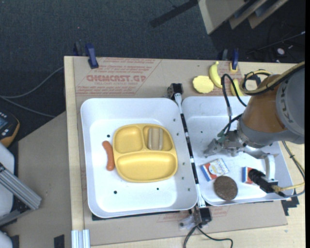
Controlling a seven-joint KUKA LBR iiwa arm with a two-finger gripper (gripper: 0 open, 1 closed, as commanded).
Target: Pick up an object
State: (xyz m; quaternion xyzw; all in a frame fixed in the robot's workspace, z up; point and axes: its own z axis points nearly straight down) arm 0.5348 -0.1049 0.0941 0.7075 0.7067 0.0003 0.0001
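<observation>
Two white bins sit side by side. At 3 o'clock, the gripper (215, 147) hangs over the right bin (203, 114), its opening impossible to judge. A brown disc (225, 187) and small card (214, 169) lie toward 5 o'clock.

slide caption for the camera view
Robot hand low in the right bin above a card and brown disc; yellow tray and sausage in the left bin.

Dark blue-grey carpet floor (38, 43) noted around bench. Cardboard-covered benchtop (116, 75), printed red, fixed by blue clamps (90, 54) at far edge. Black cables (29, 92) seen left. Beige furniture (242, 12) far right.
</observation>
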